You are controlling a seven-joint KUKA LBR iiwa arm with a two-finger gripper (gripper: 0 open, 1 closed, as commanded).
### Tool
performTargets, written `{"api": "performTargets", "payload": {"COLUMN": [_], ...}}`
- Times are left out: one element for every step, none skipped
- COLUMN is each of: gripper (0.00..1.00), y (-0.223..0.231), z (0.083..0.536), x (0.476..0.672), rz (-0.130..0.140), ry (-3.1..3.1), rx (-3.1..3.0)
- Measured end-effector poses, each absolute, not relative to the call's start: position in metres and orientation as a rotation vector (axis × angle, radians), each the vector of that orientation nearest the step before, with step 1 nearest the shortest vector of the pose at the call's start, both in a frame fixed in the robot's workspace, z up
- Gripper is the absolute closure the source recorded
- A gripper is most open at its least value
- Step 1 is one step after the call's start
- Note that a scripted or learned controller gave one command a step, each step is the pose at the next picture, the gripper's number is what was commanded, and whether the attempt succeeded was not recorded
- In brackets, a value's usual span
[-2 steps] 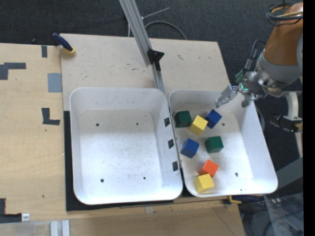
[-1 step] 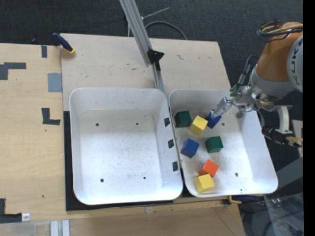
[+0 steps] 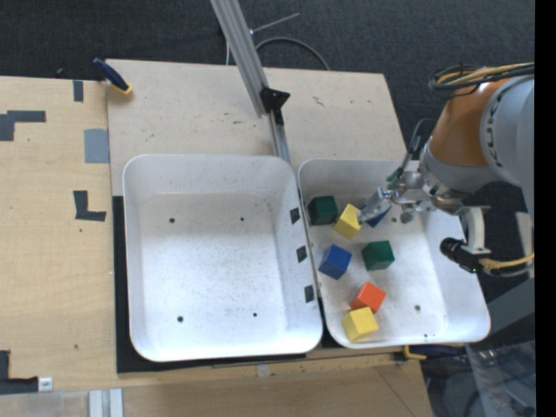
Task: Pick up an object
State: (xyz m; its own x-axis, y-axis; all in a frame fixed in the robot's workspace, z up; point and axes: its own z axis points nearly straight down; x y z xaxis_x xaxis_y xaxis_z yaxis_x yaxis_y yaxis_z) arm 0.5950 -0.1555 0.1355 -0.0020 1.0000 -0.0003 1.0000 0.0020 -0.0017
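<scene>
Two shallow white bins are seen side by side on the bench. The left bin (image 3: 139, 259) and the right bin (image 3: 434, 315) are separated by a narrow gap marked with small dark clips.

The arm (image 3: 486, 137), grey with an orange band, is seen entering from the right, and part of it is cut off by the frame edge. The gripper (image 3: 379, 208) is lowered into the upper part of the right bin. Its fingers are small and blurred against the white wall, so it cannot be told how far apart they stand. A small blue shape is seen at the gripper tip, but whether it is a block caught between the fingers or a part of the tool cannot be made out.

Six blocks are seen in the right bin. A dark green block (image 3: 323, 209) lies near the upper left corner, with a yellow block (image 3: 348, 221) touching or just beside it; that yellow block sits just beside the gripper tip. A blue block (image 3: 334, 261) lies below these, near the left wall. A second green block (image 3: 378, 254) lies to its right, below the gripper. An orange block (image 3: 370, 297) and a second yellow block (image 3: 360, 323) sit close together near the lower rim.

A slanted metal rail (image 3: 239, 37) crosses the top of the view, and its upper end is cut off. A blue and yellow clamp (image 3: 113, 76) rests at the bench's upper left corner
</scene>
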Motion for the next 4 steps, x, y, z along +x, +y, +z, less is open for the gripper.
{"api": "performTargets", "payload": {"gripper": [0.00,1.00,1.00,1.00], "y": [-0.157,-0.156,-0.156,-0.154], "z": [0.116,0.127,0.171,0.235], "x": [0.601,0.603,0.610,0.611], "rz": [-0.016,-0.022,-0.003,-0.005], "ry": [-2.235,-2.238,-2.226,-2.227], "rx": [-2.232,-2.234,-2.222,-2.223]}}
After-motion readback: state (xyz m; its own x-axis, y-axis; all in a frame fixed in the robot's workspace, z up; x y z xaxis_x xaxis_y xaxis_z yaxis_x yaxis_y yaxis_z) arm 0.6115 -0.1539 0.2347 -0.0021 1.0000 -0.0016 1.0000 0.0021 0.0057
